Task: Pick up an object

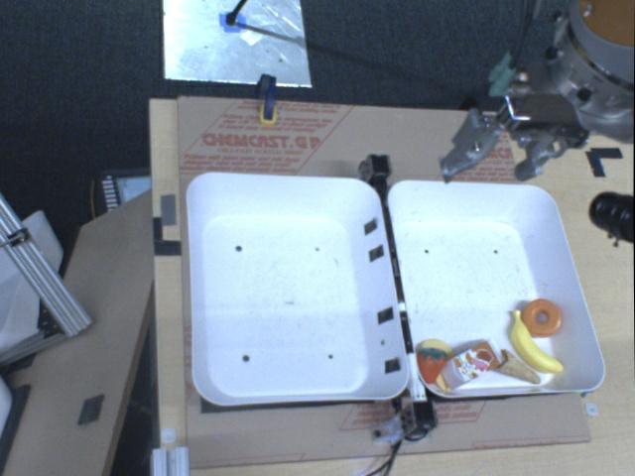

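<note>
Gripper (493,157): two grey fingers spread apart, nothing between them; released. It hangs above the far rim of the right bin, over the cardboard sheet behind it.
Fingers: one finger (466,153) points down-left, the other (530,159) sits nearer the right; both tips look clear of the bin wall, though contact is hard to judge from this slant.
Arm (599,38): enters from the upper right; the orange band is cut off by the top edge, so the upper arm is out of sight.
Right bin (476,256): white, shallow; objects clustered in its near right corner.
Banana (531,347): yellow, lying along the right wall, near corner.
Doughnut (542,316): orange ring, just beside the banana's upper end, touching or nearly so.
Carton (470,364): small red and white pack, lying flat between the banana and a round orange and red fruit (433,359).
Hard to make out: a tan piece (518,370) by the carton, shape unclear.
Objects relative to gripper: all lie well apart from it, at the opposite end of the bin.
Left bin (288,286): white, next to the right one.
</note>
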Action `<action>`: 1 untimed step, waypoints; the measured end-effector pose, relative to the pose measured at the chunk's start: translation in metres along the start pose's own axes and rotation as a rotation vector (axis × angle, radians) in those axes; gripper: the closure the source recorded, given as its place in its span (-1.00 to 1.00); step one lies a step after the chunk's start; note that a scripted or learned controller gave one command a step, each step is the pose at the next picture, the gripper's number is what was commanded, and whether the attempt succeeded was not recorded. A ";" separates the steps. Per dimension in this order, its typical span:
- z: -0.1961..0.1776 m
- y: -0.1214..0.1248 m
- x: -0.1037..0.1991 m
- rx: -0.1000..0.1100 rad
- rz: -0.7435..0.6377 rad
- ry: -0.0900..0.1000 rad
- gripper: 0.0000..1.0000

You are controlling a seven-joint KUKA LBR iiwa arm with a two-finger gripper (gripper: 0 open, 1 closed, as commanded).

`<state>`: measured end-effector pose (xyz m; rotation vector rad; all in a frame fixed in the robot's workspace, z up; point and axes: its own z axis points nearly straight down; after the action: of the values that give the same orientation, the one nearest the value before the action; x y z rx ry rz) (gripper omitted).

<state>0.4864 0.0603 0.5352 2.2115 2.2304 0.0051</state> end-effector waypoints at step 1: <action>0.000 0.000 0.047 0.000 0.000 0.000 -1.00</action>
<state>0.4862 0.1071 0.5350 2.2115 2.2310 0.0049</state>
